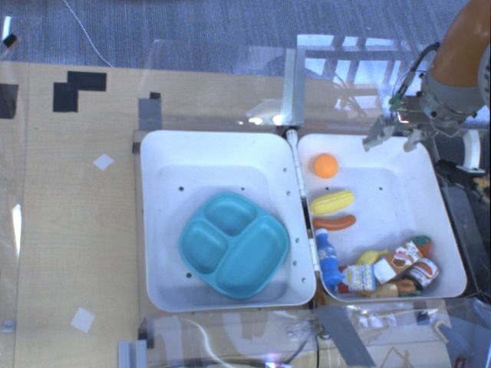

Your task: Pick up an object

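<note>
White bins sit side by side on the worktop [69, 228]. Left bin [165, 282] holds a teal divided plate [234, 244], lying flat toward its near right.

Right bin [453, 240] holds the candidate objects: orange ball [326, 165] at far left; yellow corn [332, 202] just nearer; red sausage [334, 222] just beside the corn; blue bottle [327, 259] along the left wall. Near right corner has a cluster of small packaged toys [399, 271] (touching one another, individual items hard to separate).

End effector [397, 135] hangs over the far edge of the right bin, fingers spread apart, nothing between them. It is well apart from the ball and the cluster. Nothing stands between it and the objects.
</note>
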Available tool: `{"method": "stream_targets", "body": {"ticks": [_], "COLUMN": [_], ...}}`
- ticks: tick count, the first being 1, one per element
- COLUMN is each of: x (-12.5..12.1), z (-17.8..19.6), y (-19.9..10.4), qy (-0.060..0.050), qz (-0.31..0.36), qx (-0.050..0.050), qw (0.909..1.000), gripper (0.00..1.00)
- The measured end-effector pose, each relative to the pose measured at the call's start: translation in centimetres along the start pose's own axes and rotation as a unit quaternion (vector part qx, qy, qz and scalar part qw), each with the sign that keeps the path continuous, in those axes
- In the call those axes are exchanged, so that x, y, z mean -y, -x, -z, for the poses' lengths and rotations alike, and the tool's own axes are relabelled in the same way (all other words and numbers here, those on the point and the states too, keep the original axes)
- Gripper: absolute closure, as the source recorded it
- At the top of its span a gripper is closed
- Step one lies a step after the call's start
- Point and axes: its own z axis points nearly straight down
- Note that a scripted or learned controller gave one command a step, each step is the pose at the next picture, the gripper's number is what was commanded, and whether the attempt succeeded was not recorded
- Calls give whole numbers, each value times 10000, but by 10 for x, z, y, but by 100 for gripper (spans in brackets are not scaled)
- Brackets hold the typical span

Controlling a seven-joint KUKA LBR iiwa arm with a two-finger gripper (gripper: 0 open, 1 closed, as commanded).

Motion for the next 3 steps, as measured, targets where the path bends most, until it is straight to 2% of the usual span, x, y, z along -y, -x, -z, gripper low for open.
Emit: {"method": "stream_targets", "body": {"ticks": [1,2,3], "x": [60,68,74], "z": [-108,-119,-119], "y": [-35,-48,-44], "qy": [114,214,221], "qz": [-189,-273,637], "qx": [14,35,60], "qw": [9998,9994,9977], "gripper": [0,0,0]}}
